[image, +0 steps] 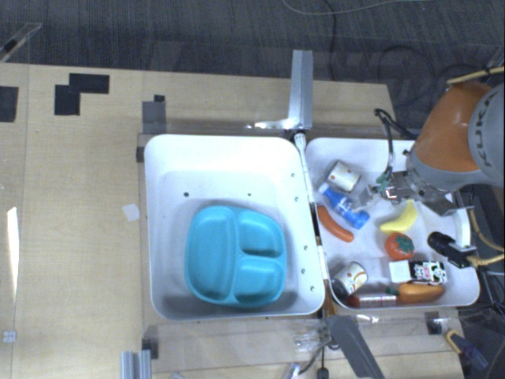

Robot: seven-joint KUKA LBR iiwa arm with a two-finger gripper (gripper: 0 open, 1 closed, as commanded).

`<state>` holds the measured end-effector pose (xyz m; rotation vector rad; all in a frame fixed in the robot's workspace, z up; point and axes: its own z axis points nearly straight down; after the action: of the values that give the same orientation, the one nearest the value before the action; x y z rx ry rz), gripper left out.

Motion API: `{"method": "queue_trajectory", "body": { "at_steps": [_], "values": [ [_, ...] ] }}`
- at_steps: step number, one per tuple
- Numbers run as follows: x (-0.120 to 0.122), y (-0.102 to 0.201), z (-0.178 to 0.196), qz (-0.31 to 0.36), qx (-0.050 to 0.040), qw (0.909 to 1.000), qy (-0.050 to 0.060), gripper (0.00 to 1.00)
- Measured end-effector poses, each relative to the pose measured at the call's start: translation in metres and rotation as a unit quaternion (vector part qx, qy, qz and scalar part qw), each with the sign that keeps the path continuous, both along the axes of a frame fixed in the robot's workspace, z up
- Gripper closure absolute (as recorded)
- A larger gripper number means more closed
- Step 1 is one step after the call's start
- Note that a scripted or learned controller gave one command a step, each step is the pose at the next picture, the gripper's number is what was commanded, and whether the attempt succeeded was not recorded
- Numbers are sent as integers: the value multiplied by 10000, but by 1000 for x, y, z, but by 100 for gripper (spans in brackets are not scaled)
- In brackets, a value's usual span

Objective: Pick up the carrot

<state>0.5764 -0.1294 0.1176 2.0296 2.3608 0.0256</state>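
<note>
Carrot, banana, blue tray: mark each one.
carrot point(420, 292), camera view, middle of its orange body.
banana point(400, 219), camera view, middle of its yellow curve.
blue tray point(207, 253), camera view, floor of its large left compartment.

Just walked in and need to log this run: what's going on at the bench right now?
A grey robot arm reaches in from the right over the right bin, its gripper low among the toy foods near the banana. Nothing shows between its fingers. The carrot lies untouched at the bin's near edge, apart from the gripper. A blue divided plate sits in the left bin.
</note>
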Motion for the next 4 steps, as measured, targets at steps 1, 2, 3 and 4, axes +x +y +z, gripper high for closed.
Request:
{"method": "queue_trajectory", "body": {
  "at_steps": [1,2,3,4],
  "values": [
    [-87,-49,-28,1543,-29,9880,115,0],
    [-85,-47,-17,1555,-30,9878,88,100],
    [-84,8,-27,3115,-69,9502,85,100],
    [-53,56,68,3292,-40,9442,125,100]
  ]
}}
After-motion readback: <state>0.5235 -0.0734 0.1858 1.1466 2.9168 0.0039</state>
